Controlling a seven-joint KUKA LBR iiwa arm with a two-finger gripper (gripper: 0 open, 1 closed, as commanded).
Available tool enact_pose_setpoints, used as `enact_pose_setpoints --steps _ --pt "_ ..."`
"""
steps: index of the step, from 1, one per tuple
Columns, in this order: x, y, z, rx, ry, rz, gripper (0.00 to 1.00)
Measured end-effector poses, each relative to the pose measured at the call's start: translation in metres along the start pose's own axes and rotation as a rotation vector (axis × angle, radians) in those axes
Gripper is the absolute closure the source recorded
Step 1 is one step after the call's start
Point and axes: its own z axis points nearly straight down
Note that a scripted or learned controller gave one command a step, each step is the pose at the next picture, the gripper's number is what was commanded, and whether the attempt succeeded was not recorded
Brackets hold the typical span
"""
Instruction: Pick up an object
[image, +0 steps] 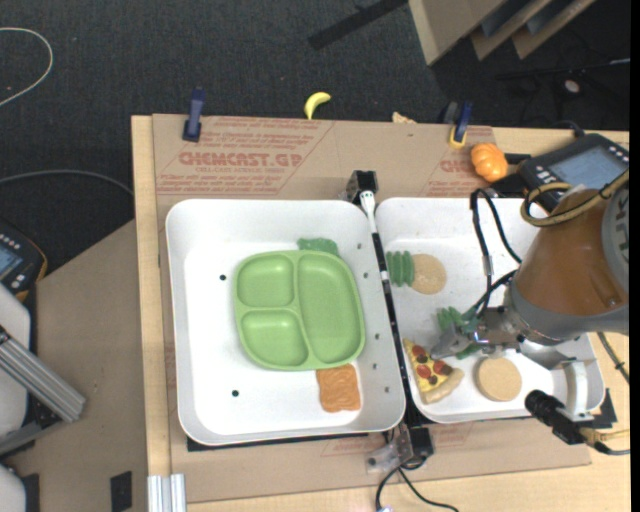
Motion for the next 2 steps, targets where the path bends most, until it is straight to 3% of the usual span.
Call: enact_pose_setpoints --steps 1,2 --pt "0.0003 0.0051 -0.0191 -0.020 -0.004 -0.002 1.00" --pt "0.0004 0.0054 -0.0290 -0.022 -0.005 -0.001 1.00"
